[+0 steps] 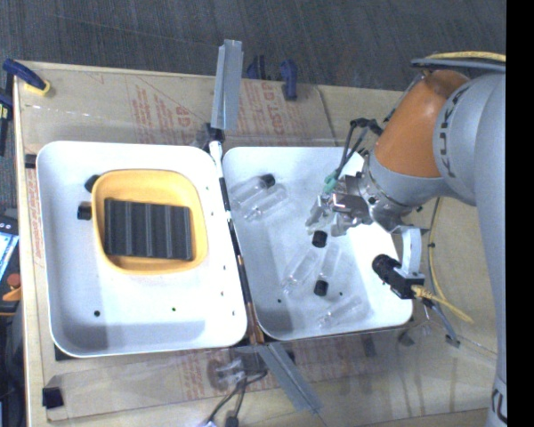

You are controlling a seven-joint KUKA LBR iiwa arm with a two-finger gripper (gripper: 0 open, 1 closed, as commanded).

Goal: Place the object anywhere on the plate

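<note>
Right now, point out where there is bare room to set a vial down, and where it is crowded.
Bare room: the left bin's floor below the yellow plate, and the strip to the plate's right, against the divider. The plate's dark ribbed centre carries nothing. Crowded: the right bin, where clear vials lie scattered around the gripper.

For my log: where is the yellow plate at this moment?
The yellow plate lies in the left bin, holding a dark ridged insert; the gripper is over the right bin.

Arm [445,132] cut off by right edge. Claw [331,212] too small and cluttered to tell its state. Clear vials [258,194] in right bin [276,327] blur against white; count unclear.
</note>
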